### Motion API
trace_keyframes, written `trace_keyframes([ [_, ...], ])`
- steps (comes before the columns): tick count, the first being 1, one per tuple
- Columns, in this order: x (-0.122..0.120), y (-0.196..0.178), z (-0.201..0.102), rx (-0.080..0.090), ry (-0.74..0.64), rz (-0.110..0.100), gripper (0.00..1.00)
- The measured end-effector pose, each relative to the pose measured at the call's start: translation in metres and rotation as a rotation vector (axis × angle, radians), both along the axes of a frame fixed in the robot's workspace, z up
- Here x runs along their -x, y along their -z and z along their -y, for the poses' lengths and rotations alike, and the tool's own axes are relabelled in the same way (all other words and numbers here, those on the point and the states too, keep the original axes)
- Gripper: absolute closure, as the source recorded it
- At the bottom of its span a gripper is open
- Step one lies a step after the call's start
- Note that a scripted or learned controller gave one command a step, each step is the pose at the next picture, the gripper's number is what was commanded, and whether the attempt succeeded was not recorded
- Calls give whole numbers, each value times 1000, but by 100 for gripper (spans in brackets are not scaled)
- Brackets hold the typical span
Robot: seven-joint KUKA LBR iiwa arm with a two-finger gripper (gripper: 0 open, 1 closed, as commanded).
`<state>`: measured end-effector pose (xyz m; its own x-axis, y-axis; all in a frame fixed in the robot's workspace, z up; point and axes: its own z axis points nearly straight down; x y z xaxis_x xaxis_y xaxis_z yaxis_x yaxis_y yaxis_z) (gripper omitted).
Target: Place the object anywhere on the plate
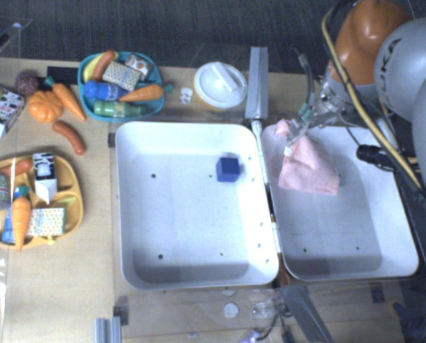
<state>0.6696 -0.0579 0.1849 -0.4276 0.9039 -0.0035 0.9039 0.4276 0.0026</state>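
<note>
Gripper (296,128) pinches the pink cloth (309,166) by its top corner, letting it drape over the right bin (356,259).

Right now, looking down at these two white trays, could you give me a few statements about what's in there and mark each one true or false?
1. A blue block lies in the left bin. True.
2. The pink cloth lies in the left bin. False: it is in the right bin.
3. The gripper is over the cloth's upper left corner. True.
4. The blue block rests on the cloth. False: they are in separate bins.
5. A white lidded container stands behind the bins. True.
</note>
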Motion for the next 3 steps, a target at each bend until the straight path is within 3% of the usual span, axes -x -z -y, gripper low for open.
trace_keyframes([
  [1,-2,-41,-2,-1,-8,2,100],
  [3,59,-30,-88,-1,-813,0,100],
])
